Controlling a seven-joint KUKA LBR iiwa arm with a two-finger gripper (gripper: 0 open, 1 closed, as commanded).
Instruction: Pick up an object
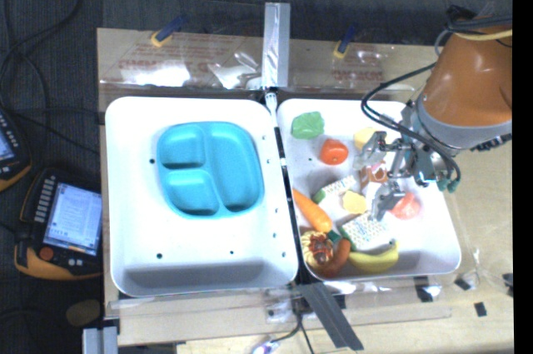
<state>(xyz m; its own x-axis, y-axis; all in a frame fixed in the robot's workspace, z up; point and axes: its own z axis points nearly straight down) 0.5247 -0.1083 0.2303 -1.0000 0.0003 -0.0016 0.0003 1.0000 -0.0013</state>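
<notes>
My gripper (pixel 379 176) is low over the middle of the right bin (pixel 441 252), open, its fingers spread apart. A small red and white piece (pixel 377 173) shows in the gap, and I cannot tell whether the fingers touch it. Around the gripper lie a yellow block (pixel 364 137), a red tomato (pixel 334 151), a yellow wedge (pixel 355 201) and a pink-red round piece (pixel 407 207). Further off in the same bin are a green piece (pixel 307 124), a carrot (pixel 312 211), a checkered item (pixel 367 230) and a banana (pixel 373 260).
The left bin (pixel 133 261) holds a blue divided tray (pixel 208 167). A dark brown and red toy (pixel 322 252) sits in the right bin's front left corner. The arm's orange band (pixel 473 77) hangs over the bin's far right side. A tablet (pixel 68 219) lies left of the bench.
</notes>
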